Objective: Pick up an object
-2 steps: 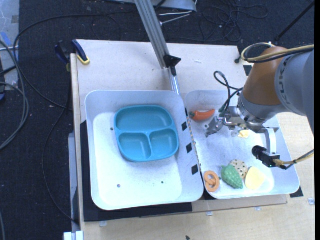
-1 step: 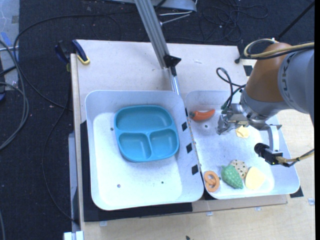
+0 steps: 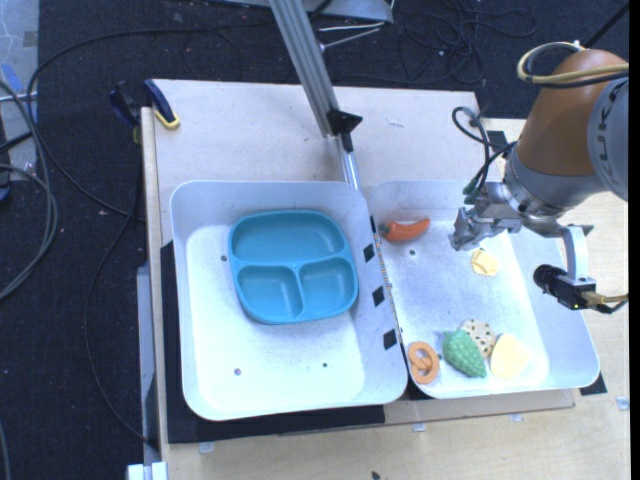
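The right bin [image 3: 540, 298] holds several small objects. An orange carrot-like piece [image 3: 405, 230] lies near its far left wall. A small pale yellow piece [image 3: 485, 263] sits mid-bin. At the near end are a pretzel [image 3: 423, 361], a green lumpy item [image 3: 464, 354], a spotted cracker-like piece [image 3: 481, 335] and a yellow wedge [image 3: 508, 356]. My gripper [image 3: 466, 233] hangs low over the far part of this bin, just up and left of the pale yellow piece. No object shows between its fingers.
The left bin [image 3: 200, 368] holds a blue divided plate [image 3: 294, 266]. A slanted metal pole [image 3: 310, 58] rises behind the bins. Cables trail on the dark floor around the bench. A black fitting [image 3: 562, 284] on the arm overhangs the right bin's right side.
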`<move>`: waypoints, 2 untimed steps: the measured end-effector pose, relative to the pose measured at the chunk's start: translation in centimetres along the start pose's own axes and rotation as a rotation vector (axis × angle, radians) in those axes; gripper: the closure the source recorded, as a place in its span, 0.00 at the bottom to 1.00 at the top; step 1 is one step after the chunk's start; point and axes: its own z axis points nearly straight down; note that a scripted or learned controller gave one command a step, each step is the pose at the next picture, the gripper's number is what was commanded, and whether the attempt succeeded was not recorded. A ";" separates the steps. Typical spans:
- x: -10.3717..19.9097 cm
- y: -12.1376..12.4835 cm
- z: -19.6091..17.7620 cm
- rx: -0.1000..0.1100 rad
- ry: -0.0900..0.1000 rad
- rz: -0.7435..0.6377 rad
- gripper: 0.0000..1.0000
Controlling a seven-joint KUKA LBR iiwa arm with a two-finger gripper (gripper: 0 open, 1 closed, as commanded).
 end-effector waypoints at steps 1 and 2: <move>0.0 0.1 -4.2 -0.001 0.000 -0.001 1.00; 5.8 1.4 -3.1 0.004 0.003 -0.007 1.00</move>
